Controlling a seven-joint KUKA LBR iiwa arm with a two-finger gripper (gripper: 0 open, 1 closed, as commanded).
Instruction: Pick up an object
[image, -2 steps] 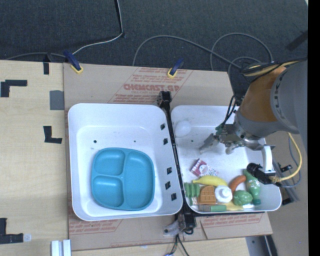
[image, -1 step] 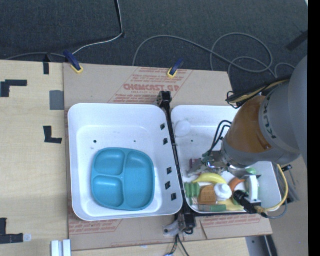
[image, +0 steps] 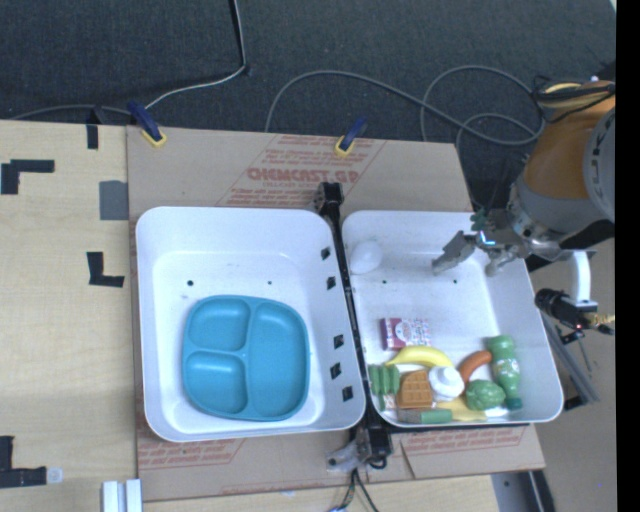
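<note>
My gripper hangs over the upper right part of the right bin, its two fingers spread open with nothing between them. Below it, at the bin's near end, lies a heap of toy food: a yellow banana, a pink and white carton, a waffle-like brown piece, a white round piece, an orange carrot and green vegetables. A pale translucent object sits near the bin's upper left corner.
The left bin holds a blue divided plate. A black divider with clips runs between the bins. Cables trail across the dark floor behind the bench.
</note>
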